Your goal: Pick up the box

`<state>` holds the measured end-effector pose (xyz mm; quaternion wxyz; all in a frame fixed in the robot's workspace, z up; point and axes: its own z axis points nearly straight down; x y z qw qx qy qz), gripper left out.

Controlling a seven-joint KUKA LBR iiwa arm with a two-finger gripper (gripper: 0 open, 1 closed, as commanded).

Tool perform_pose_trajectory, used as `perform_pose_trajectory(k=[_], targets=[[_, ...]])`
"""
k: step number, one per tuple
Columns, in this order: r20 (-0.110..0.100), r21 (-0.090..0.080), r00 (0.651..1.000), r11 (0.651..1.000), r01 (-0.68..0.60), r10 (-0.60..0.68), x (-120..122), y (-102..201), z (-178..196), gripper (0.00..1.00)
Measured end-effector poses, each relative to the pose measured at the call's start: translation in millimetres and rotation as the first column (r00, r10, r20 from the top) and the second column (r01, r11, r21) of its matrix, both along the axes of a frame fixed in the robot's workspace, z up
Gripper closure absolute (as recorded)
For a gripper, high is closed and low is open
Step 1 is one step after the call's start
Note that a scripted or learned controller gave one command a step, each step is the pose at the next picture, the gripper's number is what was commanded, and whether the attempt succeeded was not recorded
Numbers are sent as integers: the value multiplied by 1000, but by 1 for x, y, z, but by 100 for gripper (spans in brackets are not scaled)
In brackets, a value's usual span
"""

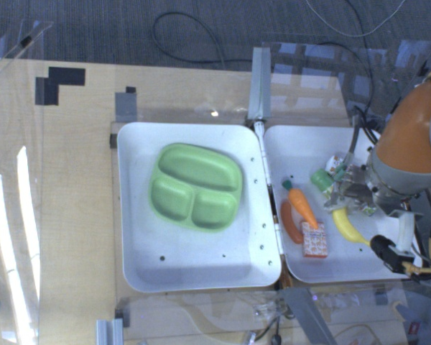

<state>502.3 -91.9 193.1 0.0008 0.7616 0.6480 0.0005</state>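
Box (314, 241) low in right bin (302, 146), tool (350, 192) up-right, apart, grip state unclear

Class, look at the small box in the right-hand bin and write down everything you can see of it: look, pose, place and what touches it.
The box is small and rectangular, red and white with a speckled printed face; it looks like cardboard. It lies flat and closed on the floor of the right bin, near its front left corner. The carrot's lower tip meets its top edge, and the reddish sausage lies against its left side. The banana lies apart to its right. The gripper sits farther back, away from the box.
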Motion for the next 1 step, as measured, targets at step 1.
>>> perform_pose_trajectory(k=[1], targets=[[-1,0,1000,1000,-14,14,12,-12,-13,100]])
